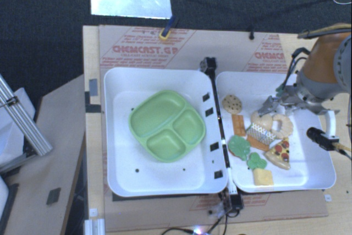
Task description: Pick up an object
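The right bin (pixel 313 173) holds several toy foods: a cookie (pixel 232 102), an orange strip (pixel 238 124), a pale pretzel (pixel 279 124), a silver ridged piece (pixel 258 132), two green broccoli pieces (pixel 238 147) (pixel 256 160), a pizza slice (pixel 279 153) and a yellow cheese block (pixel 263 176). My gripper (pixel 268 107) hangs low over the right bin, just above the pretzel's upper left edge and right of the cookie. I see nothing held in it.
In the left bin (pixel 121 173) lies a green divided plate (pixel 166 125). A black divider with clips (pixel 215 118) runs between the bins. The grey and orange arm (pixel 324 69) covers the right bin's far right corner, and a black part (pixel 322 138) juts over its right rim.
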Robot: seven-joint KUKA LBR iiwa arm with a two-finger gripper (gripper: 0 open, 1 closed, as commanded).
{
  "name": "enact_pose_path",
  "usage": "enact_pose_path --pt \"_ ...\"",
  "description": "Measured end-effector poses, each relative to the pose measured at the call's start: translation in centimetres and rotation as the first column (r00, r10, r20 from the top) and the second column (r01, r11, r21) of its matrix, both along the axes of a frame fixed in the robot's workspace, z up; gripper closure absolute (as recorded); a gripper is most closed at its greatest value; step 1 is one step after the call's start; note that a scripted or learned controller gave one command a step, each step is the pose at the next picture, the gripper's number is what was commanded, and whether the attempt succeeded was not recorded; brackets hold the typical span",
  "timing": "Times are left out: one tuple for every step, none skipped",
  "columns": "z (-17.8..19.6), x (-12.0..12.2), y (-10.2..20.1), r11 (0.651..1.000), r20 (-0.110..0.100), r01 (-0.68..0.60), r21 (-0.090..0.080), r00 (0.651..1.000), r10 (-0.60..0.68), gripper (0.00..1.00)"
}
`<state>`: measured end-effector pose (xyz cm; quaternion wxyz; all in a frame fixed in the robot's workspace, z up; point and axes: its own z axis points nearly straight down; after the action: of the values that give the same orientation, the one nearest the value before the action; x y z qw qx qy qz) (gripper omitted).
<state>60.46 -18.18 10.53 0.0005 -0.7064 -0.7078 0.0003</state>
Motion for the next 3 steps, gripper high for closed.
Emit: enact_pose_path --pt "-1.6 0.4 0.2 1.0 0.01 -0.001 0.002 1.0 0.001 0.0" --pt "-0.6 0.5 0.1 1.0 0.013 -0.002 -0.001 1.0 0.002 1.0" --pt "5.6 1.0 -0.5 1.0 0.008 -0.002 -0.002 1.0 0.002 1.0"
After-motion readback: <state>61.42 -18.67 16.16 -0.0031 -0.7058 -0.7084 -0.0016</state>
